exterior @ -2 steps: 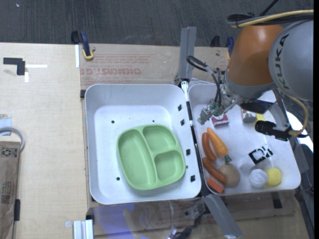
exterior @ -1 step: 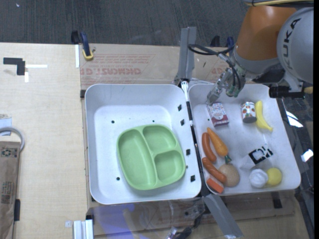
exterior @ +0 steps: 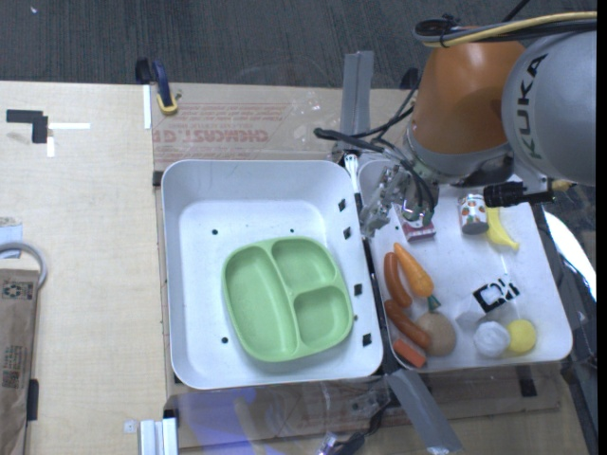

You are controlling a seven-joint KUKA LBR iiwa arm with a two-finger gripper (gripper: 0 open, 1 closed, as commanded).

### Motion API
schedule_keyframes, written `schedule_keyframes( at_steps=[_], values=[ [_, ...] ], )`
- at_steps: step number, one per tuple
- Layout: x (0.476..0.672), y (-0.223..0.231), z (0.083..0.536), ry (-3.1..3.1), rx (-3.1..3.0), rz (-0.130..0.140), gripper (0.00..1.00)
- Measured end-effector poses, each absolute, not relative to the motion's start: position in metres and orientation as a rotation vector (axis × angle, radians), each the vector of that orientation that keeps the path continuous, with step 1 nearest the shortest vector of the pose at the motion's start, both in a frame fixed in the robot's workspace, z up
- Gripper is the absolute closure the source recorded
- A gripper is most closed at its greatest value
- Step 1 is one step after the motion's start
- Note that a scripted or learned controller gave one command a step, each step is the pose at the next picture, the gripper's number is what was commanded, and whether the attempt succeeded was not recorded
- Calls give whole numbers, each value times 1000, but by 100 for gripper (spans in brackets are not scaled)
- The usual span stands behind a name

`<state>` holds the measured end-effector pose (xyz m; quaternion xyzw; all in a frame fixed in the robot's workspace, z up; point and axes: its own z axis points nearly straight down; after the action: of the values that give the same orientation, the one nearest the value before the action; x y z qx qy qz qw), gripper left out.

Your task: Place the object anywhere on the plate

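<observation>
A light green divided plate [exterior: 285,297] lies in the left white bin [exterior: 190,254], with nothing on it. The right bin [exterior: 545,282] holds toy food: an orange carrot [exterior: 413,269], red sausages [exterior: 398,301], a brown potato [exterior: 436,333], a yellow banana [exterior: 500,229], a small can [exterior: 472,212] and a yellow ball [exterior: 521,336]. My gripper [exterior: 387,205] hangs low over the right bin's far left corner, just above the carrot's tip and beside a small pink-and-white item [exterior: 418,227]. I see no object between its jaws.
A white round piece [exterior: 490,339] and a black-and-white block [exterior: 493,295] lie near the ball. The divider wall [exterior: 365,254] between the bins runs just left of the gripper. The orange-banded arm [exterior: 474,83] covers the right bin's far edge.
</observation>
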<state>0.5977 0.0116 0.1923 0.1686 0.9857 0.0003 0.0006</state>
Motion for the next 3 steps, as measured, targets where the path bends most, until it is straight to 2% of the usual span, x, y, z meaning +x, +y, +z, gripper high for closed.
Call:
schedule_keyframes(
  at_steps=[1, 2, 3],
  values=[
    [650, -26, 192, 3117, 358, 1, 100],
    [608, -14, 192, 3137, 141, 1, 100],
    [653, -8, 192, 3106, -437, 2, 100]
  ],
)
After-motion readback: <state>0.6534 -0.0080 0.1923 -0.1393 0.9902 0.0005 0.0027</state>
